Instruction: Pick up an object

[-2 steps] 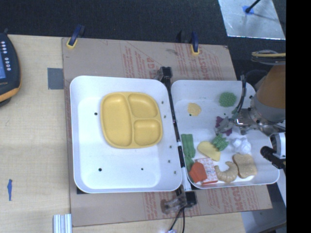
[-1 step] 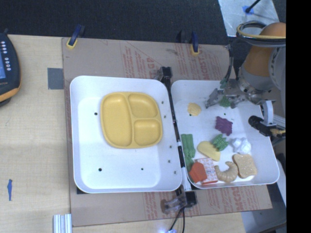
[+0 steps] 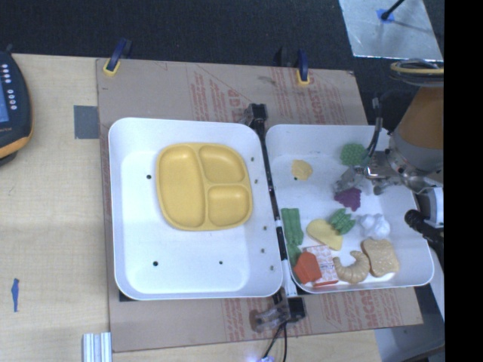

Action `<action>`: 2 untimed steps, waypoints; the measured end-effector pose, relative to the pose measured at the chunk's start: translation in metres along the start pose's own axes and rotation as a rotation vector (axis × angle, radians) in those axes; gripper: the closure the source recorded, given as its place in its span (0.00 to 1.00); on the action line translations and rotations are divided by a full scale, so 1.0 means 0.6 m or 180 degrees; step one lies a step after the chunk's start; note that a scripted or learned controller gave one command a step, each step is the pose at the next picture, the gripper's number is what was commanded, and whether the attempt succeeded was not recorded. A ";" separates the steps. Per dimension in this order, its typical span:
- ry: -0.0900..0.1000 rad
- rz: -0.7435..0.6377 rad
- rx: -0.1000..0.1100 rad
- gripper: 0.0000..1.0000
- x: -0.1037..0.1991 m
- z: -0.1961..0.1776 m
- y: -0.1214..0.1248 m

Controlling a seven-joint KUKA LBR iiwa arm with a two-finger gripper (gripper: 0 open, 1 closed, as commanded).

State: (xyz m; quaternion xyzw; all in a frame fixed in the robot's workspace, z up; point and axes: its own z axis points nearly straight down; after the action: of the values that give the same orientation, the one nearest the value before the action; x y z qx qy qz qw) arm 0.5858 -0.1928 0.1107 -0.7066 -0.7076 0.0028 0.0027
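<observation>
The arm (image 3: 419, 130) reaches in low over the right bin (image 3: 302, 138), its gripper (image 3: 361, 179) (finger state indiscernible) just above the purple object (image 3: 349, 197), beside the green one (image 3: 352, 154).

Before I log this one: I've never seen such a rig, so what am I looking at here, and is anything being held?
One fixed camera looks down at a slant on a bench with two shallow white bins. The left bin holds a yellow divided plate. The right bin holds small toy foods: a purple piece, green pieces, a small yellow piece, a red piece and tan pieces. The grey and orange robot arm reaches in from the right; its gripper sits low over the right bin, just above the purple piece. I cannot see anything held between its fingers.
</observation>
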 end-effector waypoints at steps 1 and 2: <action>0.0003 -0.0006 -0.0005 0.00 0.017 0.033 -0.024; -0.0001 -0.0007 -0.0010 1.00 0.015 0.014 -0.023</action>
State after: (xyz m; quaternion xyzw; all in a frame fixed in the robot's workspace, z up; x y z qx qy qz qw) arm 0.5720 -0.1838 0.1026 -0.7058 -0.7084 0.0018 0.0014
